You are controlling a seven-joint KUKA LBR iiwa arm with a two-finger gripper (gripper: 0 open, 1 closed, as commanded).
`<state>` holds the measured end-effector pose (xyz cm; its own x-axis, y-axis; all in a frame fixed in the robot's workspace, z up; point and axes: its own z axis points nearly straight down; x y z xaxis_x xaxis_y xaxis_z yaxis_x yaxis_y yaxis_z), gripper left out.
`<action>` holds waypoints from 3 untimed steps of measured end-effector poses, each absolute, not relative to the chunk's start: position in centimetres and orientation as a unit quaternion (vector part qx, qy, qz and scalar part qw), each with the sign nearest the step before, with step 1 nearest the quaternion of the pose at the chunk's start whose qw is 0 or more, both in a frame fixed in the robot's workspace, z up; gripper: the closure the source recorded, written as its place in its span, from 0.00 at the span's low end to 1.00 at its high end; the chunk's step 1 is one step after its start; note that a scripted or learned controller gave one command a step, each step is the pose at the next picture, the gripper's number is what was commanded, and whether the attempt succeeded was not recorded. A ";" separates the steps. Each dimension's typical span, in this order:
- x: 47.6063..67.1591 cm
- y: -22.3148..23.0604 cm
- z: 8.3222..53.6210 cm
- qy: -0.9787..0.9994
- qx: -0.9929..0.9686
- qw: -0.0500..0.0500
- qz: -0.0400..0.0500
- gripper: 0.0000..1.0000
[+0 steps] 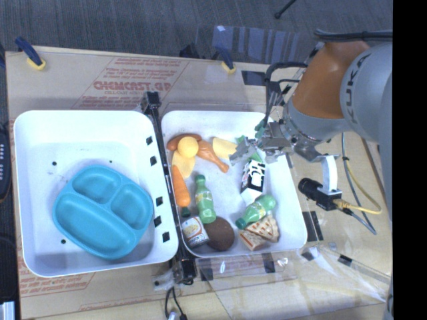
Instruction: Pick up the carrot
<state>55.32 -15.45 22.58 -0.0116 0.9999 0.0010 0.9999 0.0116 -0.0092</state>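
Across the bin from the gripper: the carrot lies lengthwise along the left wall of the right bin, well apart from the gripper and lower in the view.
Carrot's neighbours: a green bottle lies just beside it on the gripper's side; a small jar sits at its lower end; a yellow ball rests at its upper end, next to a toy chicken leg.
Between carrot and gripper: the chicken leg, a pale yellow wedge and a black-and-white carton, the carton just below the gripper.
Further off: a second green bottle, a sandwich piece and a brown ball at the near end of the bin; a blue divided plate lies in the left bin.
Gripper: it hangs over the upper right part of the right bin; whether it is wide or narrow I cannot tell, and nothing is visibly held.
Step in hand: by my reading the approach, with the carrot untouched.
Next move calls for: travel across the bin toward its left wall, then a descent lined up across the carrot's narrow width, clear of the wall and the bottle crowding it.
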 end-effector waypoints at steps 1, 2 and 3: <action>61.3 -8.7 18.3 -0.669 -0.744 0.003 0.004 0.00; 65.2 -9.3 9.5 -0.659 -0.752 0.000 0.004 0.00; 61.5 -9.4 9.1 -0.617 -0.787 0.003 0.005 0.00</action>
<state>61.52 -9.44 9.15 0.2387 0.9711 -0.0034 0.9710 -0.2387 -0.0115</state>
